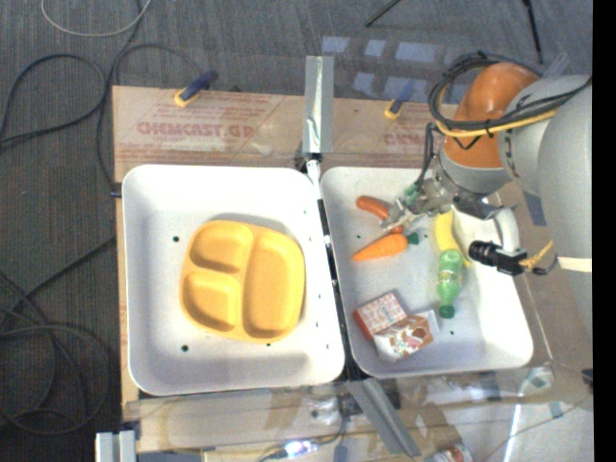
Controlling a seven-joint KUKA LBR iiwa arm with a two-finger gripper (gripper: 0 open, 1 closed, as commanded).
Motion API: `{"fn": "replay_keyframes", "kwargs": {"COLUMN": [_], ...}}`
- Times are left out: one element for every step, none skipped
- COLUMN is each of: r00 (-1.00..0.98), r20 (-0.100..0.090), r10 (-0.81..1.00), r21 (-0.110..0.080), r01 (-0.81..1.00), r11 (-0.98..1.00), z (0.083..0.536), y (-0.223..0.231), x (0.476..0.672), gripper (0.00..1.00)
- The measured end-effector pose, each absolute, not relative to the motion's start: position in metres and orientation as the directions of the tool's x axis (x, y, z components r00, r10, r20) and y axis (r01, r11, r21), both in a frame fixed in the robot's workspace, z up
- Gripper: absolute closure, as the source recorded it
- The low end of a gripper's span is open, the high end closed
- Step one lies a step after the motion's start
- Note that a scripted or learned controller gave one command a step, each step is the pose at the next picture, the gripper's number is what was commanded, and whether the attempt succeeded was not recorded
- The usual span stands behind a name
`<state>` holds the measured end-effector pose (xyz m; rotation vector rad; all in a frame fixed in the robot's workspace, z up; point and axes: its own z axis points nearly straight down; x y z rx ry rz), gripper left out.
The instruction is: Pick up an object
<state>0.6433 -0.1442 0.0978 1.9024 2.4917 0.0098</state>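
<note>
The surface (144, 142) is brown board on a grey carpet floor (241, 17) with black cables (58, 75). Left of the carrot (380, 247) lies a yellow tray (245, 279) in its bin (144, 354). A green bottle (449, 279) and a packet (395, 325) lie near the carrot. My claw (412, 210) is just above the carrot; how open, I cannot tell.

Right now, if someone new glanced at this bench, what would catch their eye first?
Probably the yellow divided tray, lying alone in the left bin. Next, the grey arm with its orange band reaching into the right bin, its pincer low near the carrot. A green bottle and a printed packet lie nearby.
</note>
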Motion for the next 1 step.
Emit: {"fn": "replay_keyframes", "kwargs": {"r00": [-0.27], "r20": [-0.001], "r10": [0.963], "r21": [-0.001], "r01": [0.963], "r11": [0.27], "z": [0.2111], "y": [-0.1063], "x": [0.6693], "gripper": [1.0]}}
